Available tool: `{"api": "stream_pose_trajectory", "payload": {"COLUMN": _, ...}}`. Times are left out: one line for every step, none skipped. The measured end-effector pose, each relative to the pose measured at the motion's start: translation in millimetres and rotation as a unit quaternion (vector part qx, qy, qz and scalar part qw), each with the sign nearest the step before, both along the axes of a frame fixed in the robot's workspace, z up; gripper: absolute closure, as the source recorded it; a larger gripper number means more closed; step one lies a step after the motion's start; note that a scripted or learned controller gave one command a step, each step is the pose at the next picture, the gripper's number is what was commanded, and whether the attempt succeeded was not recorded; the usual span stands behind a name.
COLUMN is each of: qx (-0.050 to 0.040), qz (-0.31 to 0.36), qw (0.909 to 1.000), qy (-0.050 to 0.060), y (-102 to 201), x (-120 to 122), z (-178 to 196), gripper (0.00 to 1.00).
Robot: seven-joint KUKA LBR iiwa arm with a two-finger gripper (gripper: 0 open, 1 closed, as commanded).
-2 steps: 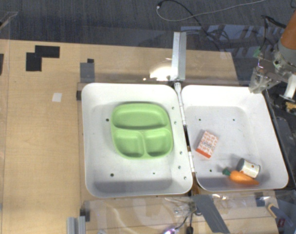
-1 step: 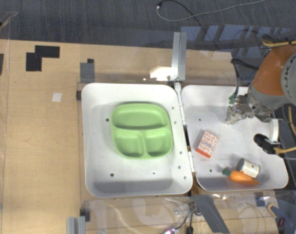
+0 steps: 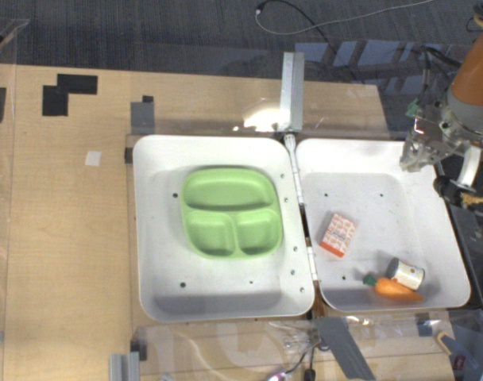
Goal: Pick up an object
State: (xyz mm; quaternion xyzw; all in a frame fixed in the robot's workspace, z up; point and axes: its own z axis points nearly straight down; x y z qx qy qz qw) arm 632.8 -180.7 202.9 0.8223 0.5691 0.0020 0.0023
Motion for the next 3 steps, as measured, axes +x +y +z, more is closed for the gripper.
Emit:
{"api": "stream_pose_trajectory", "payload": {"qx": -0.0001, "qz": 0.093, "qw": 0.9956, "qy": 0.001, "y": -1.3, "x": 2.1, "z": -43.6, "gripper": 1.0}}
{"api": "stream_pose_trajectory", "payload": {"qx": 0.0005, "qz": -0.121, "qw": 0.9926, "qy": 0.0, "y": 0.3, "x": 35.0, "z": 44.3, "gripper": 1.0}}
{"api": "stream_pose_trajectory", "payload": {"qx": 0.0013, "qz": -0.245, "qw": 0.9696, "qy": 0.0, "y": -8.9, "x": 37.0, "z": 160.1, "gripper": 1.0}}
